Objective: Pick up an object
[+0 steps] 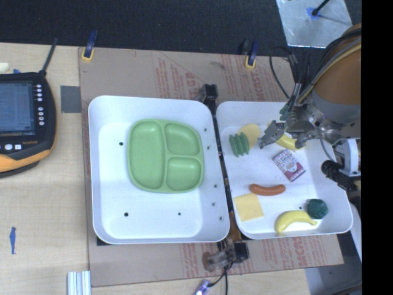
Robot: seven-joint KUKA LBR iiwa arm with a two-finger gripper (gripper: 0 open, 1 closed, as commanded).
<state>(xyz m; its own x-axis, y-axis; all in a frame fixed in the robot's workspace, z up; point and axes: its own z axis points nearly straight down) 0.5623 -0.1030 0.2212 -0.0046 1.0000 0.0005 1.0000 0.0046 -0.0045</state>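
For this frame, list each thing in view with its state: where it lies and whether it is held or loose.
gripper: low over the right bin's upper part, nothing seen between its fingers.
green divided plate: flat in the left bin, compartments bare.
green ridged piece: loose, right bin.
yellow piece: loose, beside the gripper.
small packet: lying flat.
sausage: lying loose.
cheese slice: flat.
banana: loose, near the front rim.
dark green piece: loose beside the banana.

Smooth white plastic bins point(98, 165) sit on matt brown cardboard point(153, 72); the green divided plate point(164, 155) looks satin plastic.
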